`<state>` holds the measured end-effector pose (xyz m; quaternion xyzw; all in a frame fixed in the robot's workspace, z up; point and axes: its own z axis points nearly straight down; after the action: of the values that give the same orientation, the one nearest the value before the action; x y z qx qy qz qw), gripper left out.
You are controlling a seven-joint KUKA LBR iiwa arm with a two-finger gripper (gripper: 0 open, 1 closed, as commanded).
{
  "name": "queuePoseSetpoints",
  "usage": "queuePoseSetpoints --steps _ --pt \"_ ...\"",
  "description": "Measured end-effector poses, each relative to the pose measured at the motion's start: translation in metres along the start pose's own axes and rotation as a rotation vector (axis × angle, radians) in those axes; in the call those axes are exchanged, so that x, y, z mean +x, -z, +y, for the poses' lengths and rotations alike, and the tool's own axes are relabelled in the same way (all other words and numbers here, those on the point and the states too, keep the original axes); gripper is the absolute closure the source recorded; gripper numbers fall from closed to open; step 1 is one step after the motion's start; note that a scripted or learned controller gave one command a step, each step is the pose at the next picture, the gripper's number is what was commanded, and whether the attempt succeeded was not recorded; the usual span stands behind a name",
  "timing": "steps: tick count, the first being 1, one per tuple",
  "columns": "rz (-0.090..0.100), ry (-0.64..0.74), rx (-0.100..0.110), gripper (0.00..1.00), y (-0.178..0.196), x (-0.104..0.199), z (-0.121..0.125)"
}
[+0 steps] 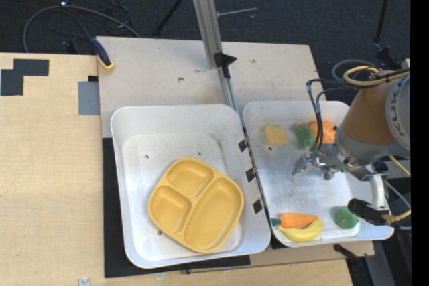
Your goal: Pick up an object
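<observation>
Banana, yellow plastic (303, 232), and orange plastic carrot (297, 219) lie touching at near rim of right white bin (288, 184); round green toy (346, 217) just beside. Yellow three-compartment plate (196, 203) sits in left white bin (134, 144). Mid-bin: metal two-finger gripper (312, 163) hangs low over bare floor, nothing between fingers; whether apart or together, cannot tell. Farther: pale yellow block (275, 136), green-and-orange toy (312, 133). Step looks like approach; next move needs gripper centred over one object.

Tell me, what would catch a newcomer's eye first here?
Probably the yellow plastic plate with three compartments, lying alone in the left white bin. Next, the grey arm with its orange band reaching into the right white bin, its claw low among small bright toy foods.
</observation>
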<state>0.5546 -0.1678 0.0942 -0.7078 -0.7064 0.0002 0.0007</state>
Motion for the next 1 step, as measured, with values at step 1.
queuePoseSetpoints --steps 1 --pt "0.002 -0.003 0.000 1.00 0.0121 -0.0002 0.0001"
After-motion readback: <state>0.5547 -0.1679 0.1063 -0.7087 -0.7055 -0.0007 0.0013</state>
